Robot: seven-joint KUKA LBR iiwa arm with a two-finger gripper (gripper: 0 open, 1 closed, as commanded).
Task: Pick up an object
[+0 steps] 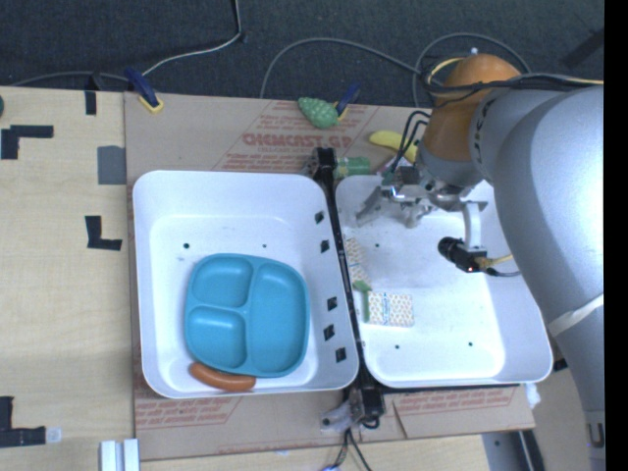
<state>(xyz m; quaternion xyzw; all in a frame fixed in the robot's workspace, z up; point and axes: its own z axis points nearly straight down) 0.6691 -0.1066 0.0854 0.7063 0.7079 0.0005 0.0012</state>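
Your arm (549, 194) reaches in from the right, its orange band (461, 106) above the far end of the right bin (471, 361); the gripper (400, 202) hangs low over that bin's far left part, and you cannot tell from this angle how it is set, nor that it holds anything. In the right bin, a small patterned packet (390, 309) lies flat near the left wall, well apart from the gripper on its near side; a second patterned scrap (352, 254) lies against the divider. In the left bin (157, 263), a blue divided plate (246, 313) sits toward the near side; an orange sausage-shaped toy (223, 378) touches the plate's near edge. Beyond the bins, a green object (318, 111) and a yellow object (392, 141) rest on the cardboard (196, 145).
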